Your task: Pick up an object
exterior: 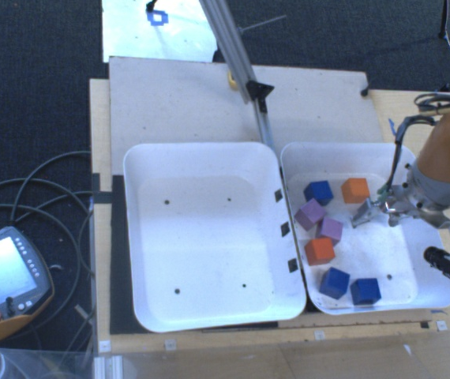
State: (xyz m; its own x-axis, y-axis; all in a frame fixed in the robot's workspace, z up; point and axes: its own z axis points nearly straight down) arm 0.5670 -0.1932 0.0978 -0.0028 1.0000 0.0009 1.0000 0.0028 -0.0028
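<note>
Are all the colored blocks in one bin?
Yes. All seven blocks, like the orange block and blue block, sit inside the right bin.

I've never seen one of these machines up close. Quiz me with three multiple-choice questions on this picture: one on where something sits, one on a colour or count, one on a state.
1. Which bin holds the blocks?
A. the left bin
B. the right bin
C. both bins

2. How many blocks are blue?
A. one
B. three
C. five

3. What is the gripper doing?
A. hanging over the right bin with no block between its fingers
B. carrying an orange block over the left bin
C. resting on the bench outside the bins

Answers:
1. B: all seven blocks lie in the right bin, none in the left bin.
2. B: one blue block lies near the top, two more near the bottom, beside two orange and two purple.
3. A: the gripper hangs above bare bin floor right of the purple blocks, gripping nothing.
</note>
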